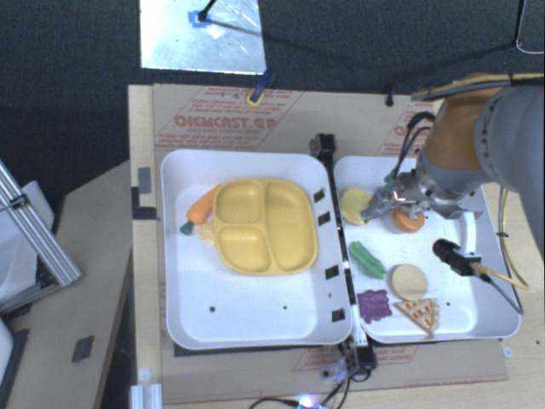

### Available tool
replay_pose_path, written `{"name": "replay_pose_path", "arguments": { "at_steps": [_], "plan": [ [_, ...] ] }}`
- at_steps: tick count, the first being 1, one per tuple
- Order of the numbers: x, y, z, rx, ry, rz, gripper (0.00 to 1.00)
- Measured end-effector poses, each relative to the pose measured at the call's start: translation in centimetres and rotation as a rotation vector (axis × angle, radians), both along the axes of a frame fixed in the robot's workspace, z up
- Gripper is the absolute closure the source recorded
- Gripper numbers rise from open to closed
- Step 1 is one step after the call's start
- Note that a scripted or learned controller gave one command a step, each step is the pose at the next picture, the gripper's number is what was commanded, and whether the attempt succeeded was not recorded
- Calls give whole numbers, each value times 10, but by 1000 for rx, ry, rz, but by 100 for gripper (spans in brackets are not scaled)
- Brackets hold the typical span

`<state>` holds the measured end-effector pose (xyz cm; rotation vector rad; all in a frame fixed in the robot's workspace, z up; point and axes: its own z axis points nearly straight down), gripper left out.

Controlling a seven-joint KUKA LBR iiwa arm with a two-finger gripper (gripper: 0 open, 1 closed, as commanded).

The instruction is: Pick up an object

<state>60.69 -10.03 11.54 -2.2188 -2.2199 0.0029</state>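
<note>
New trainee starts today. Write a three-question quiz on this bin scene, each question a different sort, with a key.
1. True or false: the carrot lies inside a compartment of the yellow tray.
2. Which item lies nearest the gripper? A) pizza slice B) orange piece C) purple piece
3. Fill in: the green pickle lies in the ___ bin.

Key: 1 false, it lies beside the tray; 2 B; 3 right.

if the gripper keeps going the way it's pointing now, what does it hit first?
Probably the yellow round piece. The gripper points toward the view's left and down into the right bin, and that piece lies just beyond its tip. Depth is unclear, so it may touch the bin floor first.
</note>
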Motion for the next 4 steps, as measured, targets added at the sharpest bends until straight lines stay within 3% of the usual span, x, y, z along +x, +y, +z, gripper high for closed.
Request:
{"name": "replay_pose_path", "arguments": {
  "at_steps": [1, 2, 4],
  "plan": [
    [1, 0, -19, -1, -7, -1, 0],
    [2, 0, -9, -1, -8, -1, 100],
    [-9, -8, 95, -2, -10, 2, 100]
  ]
}}
